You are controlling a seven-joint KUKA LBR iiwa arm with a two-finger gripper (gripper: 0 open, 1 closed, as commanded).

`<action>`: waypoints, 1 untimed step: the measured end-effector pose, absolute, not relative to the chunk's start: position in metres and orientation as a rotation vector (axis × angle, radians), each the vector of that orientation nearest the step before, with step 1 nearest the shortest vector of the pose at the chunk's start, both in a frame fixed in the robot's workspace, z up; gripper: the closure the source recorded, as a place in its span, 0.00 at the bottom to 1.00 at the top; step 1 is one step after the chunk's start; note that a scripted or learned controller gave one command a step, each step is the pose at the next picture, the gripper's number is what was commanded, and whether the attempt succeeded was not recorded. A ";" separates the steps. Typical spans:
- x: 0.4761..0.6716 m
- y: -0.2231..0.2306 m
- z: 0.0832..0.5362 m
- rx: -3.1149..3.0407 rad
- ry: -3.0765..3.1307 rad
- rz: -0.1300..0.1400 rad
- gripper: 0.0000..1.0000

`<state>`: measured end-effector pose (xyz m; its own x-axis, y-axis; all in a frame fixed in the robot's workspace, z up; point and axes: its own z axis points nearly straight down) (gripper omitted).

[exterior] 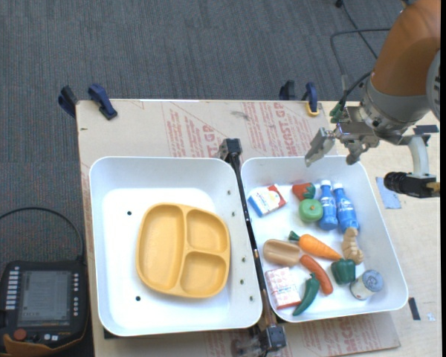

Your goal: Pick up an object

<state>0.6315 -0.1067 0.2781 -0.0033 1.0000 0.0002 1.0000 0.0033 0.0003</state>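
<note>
My gripper (pixel 336 149) hangs above the far rim of the right bin (pixel 390 236), fingers spread apart and nothing between them. Below it in that bin lie two blue bottles (pixel 336 205), a green round toy (pixel 311 210), a red piece (pixel 303 190), a small white and red carton (pixel 267 200), a carrot (pixel 317 246), a hot dog bun (pixel 281 252), a red sausage (pixel 317 274), a green pepper (pixel 307 296), a tan ginger-like piece (pixel 350 245), a dark green pepper (pixel 343 271), a small can (pixel 364 284) and a red and white box (pixel 283 287).
The left bin (pixel 111 192) holds a yellow divided plate (pixel 183 250). Blue clamps (pixel 102 100) grip the board's far edge. A teach pendant (pixel 41 300) lies on the floor at the lower left. The grey arm with its orange band (pixel 409 43) comes in from the upper right.
</note>
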 end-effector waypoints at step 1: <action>0.632 -0.119 0.098 2.222 2.222 0.000 0.00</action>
<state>0.6325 -0.1189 0.0984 -0.0003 1.0000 0.0005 1.0000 0.0003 -0.0009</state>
